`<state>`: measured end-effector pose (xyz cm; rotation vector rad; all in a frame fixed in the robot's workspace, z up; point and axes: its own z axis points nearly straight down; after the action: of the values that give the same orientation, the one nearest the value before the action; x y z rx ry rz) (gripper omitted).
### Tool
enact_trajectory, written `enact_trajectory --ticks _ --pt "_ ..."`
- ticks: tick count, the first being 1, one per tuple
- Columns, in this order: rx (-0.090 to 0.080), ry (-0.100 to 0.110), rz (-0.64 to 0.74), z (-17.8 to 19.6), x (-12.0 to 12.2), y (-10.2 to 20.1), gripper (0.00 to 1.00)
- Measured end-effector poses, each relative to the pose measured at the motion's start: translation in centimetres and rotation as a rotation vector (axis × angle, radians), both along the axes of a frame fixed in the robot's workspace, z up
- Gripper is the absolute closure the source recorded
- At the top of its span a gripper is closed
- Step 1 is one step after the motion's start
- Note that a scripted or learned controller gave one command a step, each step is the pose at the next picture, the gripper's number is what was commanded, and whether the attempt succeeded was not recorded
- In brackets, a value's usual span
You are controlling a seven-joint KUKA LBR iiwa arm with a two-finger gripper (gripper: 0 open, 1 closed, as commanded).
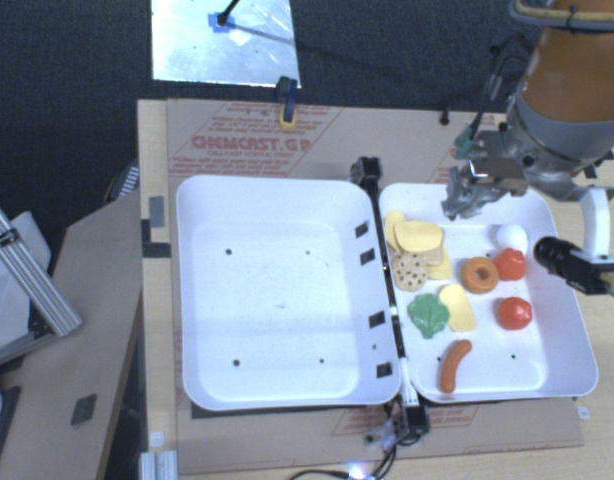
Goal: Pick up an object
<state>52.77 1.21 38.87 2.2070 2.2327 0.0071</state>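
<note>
the hand (465, 206) hangs over the far edge of the right bin (567, 368); whether it is wide or narrow cannot be told. toy foods lie in that bin: yellow slices (418, 236) just below the hand, a cracker (409, 269), a doughnut (479, 274), two tomatoes (514, 312), a white egg (511, 236), broccoli (428, 314) and a sausage (453, 365) nearest. the left bin (217, 368) sits beside it.

White bins (277, 198) hold a green broccoli (428, 314), red tomatoes (514, 312), orange doughnut (478, 274), brown sausage (453, 365) and speckled cracker (410, 269).
</note>
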Motion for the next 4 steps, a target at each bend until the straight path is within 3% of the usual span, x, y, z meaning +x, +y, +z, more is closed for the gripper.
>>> enact_trajectory --ticks 2,3,4 --pt "0.003 -0.001 0.001 8.3 1.1 15.1 1.00" --pt "0.002 0.000 -0.002 10.3 2.0 20.9 1.00" --pt "0.000 0.004 -0.005 11.0 -1.4 22.3 1.00"
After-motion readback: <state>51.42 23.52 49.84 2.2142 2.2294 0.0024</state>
